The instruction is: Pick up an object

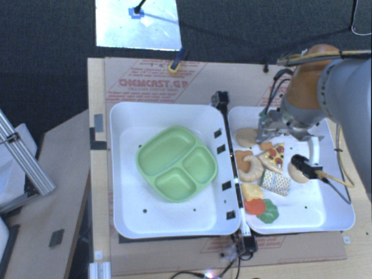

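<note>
Hovering gripper (268,133) just above pizza slice (274,154).

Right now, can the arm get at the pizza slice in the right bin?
Probably yes. The pizza slice lies uncovered just below the gripper, with nothing over it; the pretzel crowds its left edge.

My arm (343,92) runs off the right edge, and its wrist hides the claw (268,133) from me.

Overhead slanted view of both bins (174,112)
</note>
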Robot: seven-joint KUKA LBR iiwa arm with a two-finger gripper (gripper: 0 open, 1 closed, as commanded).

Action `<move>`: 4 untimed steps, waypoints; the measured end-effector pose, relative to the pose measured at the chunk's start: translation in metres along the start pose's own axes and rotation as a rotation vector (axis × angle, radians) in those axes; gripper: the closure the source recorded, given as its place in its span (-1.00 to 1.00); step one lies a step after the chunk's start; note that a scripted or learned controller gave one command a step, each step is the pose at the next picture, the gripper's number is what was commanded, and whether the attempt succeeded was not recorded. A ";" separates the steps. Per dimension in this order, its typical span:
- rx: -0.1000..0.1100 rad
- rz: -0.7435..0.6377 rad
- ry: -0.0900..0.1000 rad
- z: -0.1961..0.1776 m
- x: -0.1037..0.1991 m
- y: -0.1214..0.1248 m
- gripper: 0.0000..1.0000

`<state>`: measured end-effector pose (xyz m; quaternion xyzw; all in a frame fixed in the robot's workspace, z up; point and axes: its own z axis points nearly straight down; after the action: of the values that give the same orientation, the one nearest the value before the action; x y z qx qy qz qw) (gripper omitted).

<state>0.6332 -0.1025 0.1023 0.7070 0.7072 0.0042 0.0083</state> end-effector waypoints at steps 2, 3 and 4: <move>0.012 -0.003 0.005 -0.118 -0.012 0.011 1.00; 0.015 -0.003 0.006 -0.122 -0.012 0.011 1.00; 0.016 -0.005 0.006 -0.118 0.034 0.008 1.00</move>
<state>0.6392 -0.0678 0.2198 0.7051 0.7091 0.0004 0.0007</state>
